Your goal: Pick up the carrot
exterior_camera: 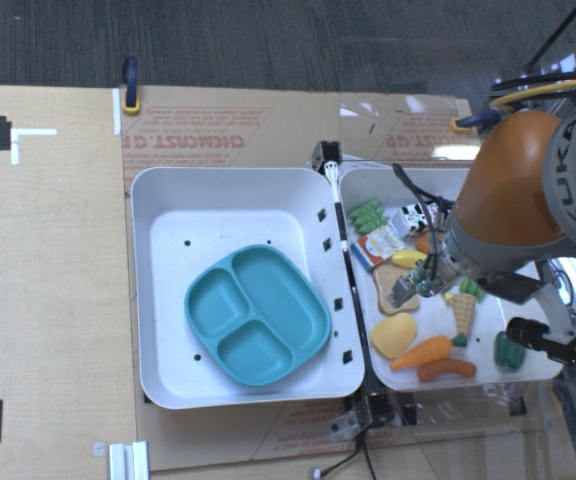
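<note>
Right now my pincer [415, 285] hovers over the right bin [528, 376]; can't tell its state. Carrot [423, 353] lies just below it, touching the red sausage [446, 370] and beside the yellow potato piece [393, 334]. Risk: grabbing a neighbour instead.

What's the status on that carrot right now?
Tool low in right bin, above toast. Carrot lies free near front wall. Sausage touching it.
</note>
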Controlling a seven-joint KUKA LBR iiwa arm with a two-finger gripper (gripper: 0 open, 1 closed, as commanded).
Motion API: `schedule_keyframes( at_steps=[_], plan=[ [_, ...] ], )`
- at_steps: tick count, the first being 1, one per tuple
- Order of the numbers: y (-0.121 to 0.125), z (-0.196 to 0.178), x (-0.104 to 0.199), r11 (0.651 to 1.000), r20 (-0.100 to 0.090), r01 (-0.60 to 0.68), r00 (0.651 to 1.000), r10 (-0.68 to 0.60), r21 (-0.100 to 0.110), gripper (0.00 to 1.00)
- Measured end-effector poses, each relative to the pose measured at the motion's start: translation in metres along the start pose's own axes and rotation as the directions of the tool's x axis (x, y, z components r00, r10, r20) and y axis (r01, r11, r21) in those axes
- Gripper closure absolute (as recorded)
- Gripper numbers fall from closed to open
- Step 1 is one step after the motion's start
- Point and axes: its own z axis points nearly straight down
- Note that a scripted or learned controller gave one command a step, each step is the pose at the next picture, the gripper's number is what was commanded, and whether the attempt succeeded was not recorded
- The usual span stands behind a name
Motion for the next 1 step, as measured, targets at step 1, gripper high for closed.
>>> schedule_keyframes(
  at_steps=[1],
  plan=[
    [-0.0001,0.0,0.0,1.0,0.0,0.0,1.0,0.0,0.0,0.0]
  ],
)
